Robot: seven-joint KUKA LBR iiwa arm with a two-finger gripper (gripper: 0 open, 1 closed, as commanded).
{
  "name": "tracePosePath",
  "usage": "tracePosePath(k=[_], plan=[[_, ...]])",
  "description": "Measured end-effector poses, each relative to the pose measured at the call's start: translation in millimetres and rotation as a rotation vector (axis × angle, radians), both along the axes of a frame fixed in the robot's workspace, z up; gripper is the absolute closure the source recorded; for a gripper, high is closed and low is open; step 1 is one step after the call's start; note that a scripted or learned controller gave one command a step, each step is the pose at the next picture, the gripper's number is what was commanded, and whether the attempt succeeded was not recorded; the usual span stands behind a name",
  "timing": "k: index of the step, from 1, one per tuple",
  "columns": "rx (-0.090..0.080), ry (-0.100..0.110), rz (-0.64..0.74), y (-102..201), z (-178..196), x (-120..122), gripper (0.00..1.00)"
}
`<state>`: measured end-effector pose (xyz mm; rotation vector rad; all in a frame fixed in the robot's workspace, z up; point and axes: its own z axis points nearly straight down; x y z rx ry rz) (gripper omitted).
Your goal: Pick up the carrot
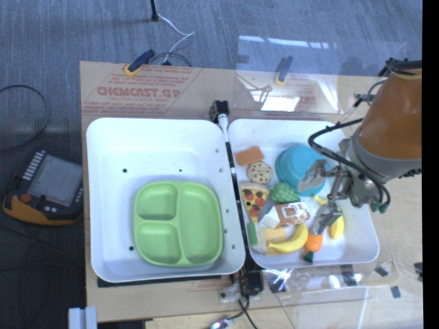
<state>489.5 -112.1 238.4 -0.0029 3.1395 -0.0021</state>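
Observation:
The carrot (313, 243) is small and orange with a green tip. It lies near the front of the right bin (357, 252), just right of a banana (289, 239). My gripper (322, 197) hangs over the right bin, a little behind and to the right of the carrot. Its fingers stand open: one fingertip (327, 219) is just above the carrot and the other is by the blue bowl (295, 164). Nothing is held between them.
The right bin is crowded: a cookie (259, 172), an orange cracker (248, 156), a pizza slice (254, 199), a green toy (282, 193), a small carton (293, 213) and a yellow piece (336, 227). The left bin (110, 149) holds a green divided plate (178, 223).

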Motion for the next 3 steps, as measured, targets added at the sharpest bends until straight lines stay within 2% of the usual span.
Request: tracePosePath(k=[1,2,3], plan=[[0.001,-0.004,-0.07,-44,-136,8,0.0],[0.003,-0.018,-0.265,-53,-146,2,0.0],[0.004,-0.014,-0.516,-59,-146,0,0.0]])
